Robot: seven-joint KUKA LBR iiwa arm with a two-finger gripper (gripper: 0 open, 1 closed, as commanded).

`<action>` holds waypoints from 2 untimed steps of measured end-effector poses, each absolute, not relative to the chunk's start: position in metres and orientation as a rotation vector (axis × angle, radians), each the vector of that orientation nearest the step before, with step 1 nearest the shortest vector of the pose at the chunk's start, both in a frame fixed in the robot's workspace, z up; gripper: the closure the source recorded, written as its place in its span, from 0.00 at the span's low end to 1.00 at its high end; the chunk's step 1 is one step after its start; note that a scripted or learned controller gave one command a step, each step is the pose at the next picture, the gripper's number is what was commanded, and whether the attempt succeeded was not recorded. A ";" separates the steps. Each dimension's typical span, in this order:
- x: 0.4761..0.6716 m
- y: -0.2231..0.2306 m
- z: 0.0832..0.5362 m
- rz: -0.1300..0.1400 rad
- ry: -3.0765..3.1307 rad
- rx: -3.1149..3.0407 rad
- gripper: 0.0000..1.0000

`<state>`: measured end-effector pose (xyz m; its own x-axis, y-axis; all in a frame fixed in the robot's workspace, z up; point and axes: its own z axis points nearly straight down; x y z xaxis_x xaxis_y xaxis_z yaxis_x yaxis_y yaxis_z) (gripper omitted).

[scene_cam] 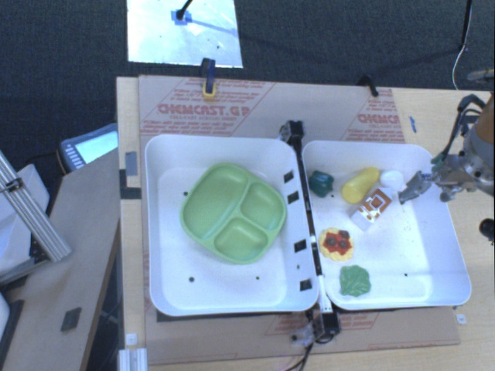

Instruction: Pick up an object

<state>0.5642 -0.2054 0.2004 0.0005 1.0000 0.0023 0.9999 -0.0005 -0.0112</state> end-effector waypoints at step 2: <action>0.563 -0.195 0.153 0.002 -2.222 -2.217 0.00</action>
